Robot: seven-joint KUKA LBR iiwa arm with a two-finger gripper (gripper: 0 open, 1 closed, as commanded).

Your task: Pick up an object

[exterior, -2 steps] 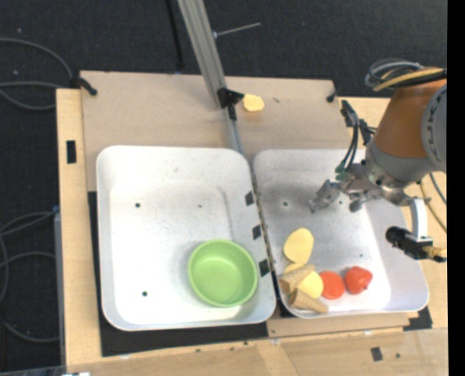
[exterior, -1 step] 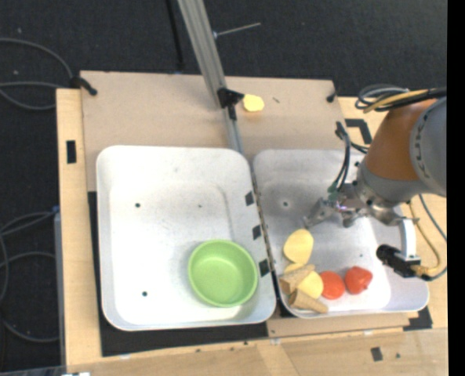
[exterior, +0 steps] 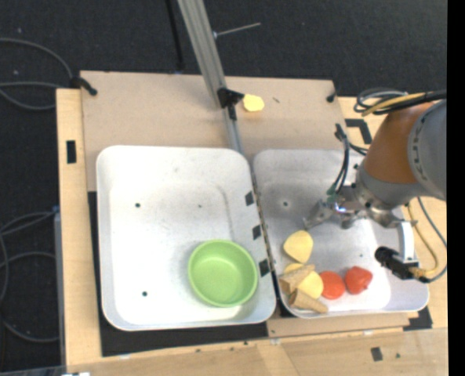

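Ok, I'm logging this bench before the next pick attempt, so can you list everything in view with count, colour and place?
Shallow plastic bins: 2, white, left and right, side by side.
Round plastic bowl: 1, green, left bin's near right corner.
Rounded toy pieces: 2, yellow, right bin.
Rounded toy pieces: 2, red, right bin's near edge.
Small lump: 1, yellow, bench behind the bins.
Metal pole: 1, grey, rear.
Gripper: 1, over the right bin.

A pale tan bench (exterior: 138, 112) stood on a dark carpeted floor (exterior: 75, 22). Thin black cables (exterior: 12, 69) looped over the floor beyond the bench's left edge. A slanted aluminium rail (exterior: 201, 37) rose from the middle of the bench's far edge. Black clips (exterior: 87, 87) marked the far corners, and even light fell across it all
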